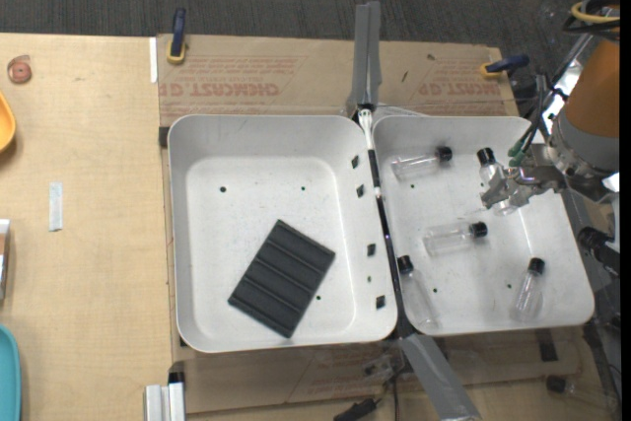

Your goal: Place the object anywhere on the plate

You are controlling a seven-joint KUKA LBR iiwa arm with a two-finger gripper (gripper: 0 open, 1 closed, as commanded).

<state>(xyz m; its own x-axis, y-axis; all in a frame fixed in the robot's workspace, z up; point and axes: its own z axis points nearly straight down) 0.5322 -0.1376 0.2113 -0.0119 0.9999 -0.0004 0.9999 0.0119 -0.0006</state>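
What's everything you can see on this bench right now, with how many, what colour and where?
Bins: two, white, side by side on the bench.
Plate: one, dark grey, ribbed, rectangular, lying at a slant in the left bin.
Vials: four, clear with black caps, lying scattered in the right bin; a fifth seems to be at the claw.
Cardboard sheet: one, brown, under the far side of the bins.
Clamps: two, blue and yellow, on the far edge of the cardboard.
Arm: one, grey with orange band, reaching over the right bin.
Claw: one, over the right bin.
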